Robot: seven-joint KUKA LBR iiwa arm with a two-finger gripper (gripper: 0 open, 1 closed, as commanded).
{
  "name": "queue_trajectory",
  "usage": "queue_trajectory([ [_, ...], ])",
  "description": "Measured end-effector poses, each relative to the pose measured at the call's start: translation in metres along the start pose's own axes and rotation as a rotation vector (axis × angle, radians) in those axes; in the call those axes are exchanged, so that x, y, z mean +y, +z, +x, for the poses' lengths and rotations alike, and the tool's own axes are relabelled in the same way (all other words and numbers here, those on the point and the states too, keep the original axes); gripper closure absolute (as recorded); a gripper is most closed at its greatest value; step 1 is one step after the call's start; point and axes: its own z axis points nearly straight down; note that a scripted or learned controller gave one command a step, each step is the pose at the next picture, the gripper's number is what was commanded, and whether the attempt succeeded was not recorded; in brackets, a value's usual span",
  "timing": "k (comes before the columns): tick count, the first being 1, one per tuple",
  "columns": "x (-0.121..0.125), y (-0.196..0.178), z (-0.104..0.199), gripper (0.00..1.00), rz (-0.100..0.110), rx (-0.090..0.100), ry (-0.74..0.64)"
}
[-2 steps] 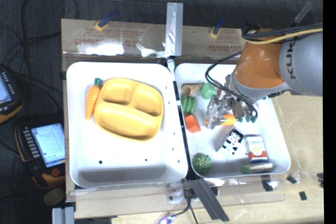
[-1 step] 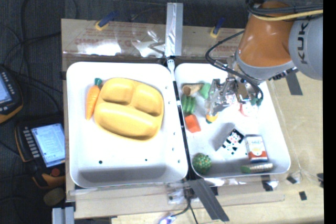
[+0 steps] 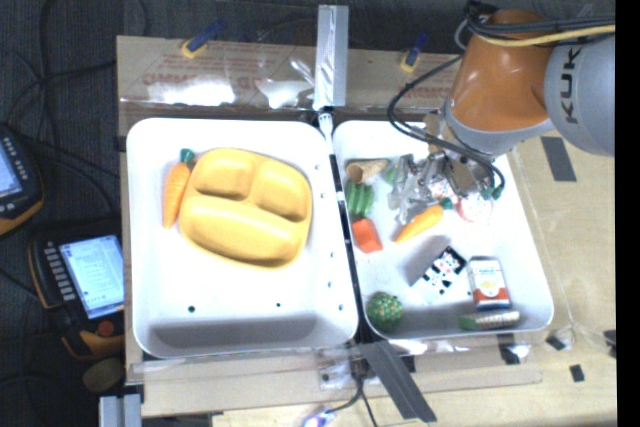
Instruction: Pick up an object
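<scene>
Not much was done at this point, I'd say. The gripper (image 3: 432,183) sat low in the right bin (image 3: 530,255), right above a small carrot (image 3: 419,222), but I couldn't tell how the claw stood, and nothing was visibly lifted. So the actual pick was probably all left to do. The left bin (image 3: 150,295) held a yellow tray (image 3: 245,205) and another carrot (image 3: 176,190). Writing: a "KU" showed on the arm (image 3: 560,80); the small carton (image 3: 487,282) label was too blurry to read.
</scene>
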Motion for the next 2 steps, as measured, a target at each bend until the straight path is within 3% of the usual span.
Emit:
queue_trajectory([
  [1,0.0,0.0,0.0,0.0,-0.001,0.0,0.0],
  [2,-0.06,0.07,0.041,0.0,0.002,-0.008,0.064],
])
